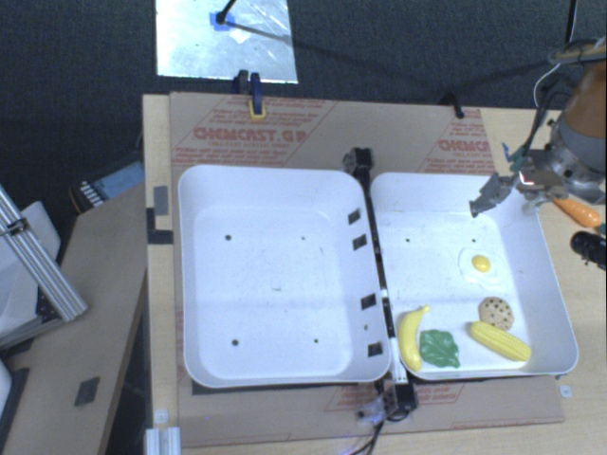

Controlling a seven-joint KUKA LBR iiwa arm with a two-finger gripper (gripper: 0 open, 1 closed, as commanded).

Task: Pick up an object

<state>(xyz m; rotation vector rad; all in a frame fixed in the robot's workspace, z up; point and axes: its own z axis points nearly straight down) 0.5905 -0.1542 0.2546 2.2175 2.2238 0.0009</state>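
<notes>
With the gripper [484,202] hovering, its state impossible to tell, take the corn cob [500,341] across its middle; it looks light, stiff and slippery.

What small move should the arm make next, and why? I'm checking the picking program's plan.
Probably move the gripper toward the near side and lower it over the fried egg, the nearest item in the right bin; it hangs above bare floor with nothing between its fingers.

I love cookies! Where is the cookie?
The cookie lies in the right bin, near its front edge, just above the corn and below the egg.
</notes>
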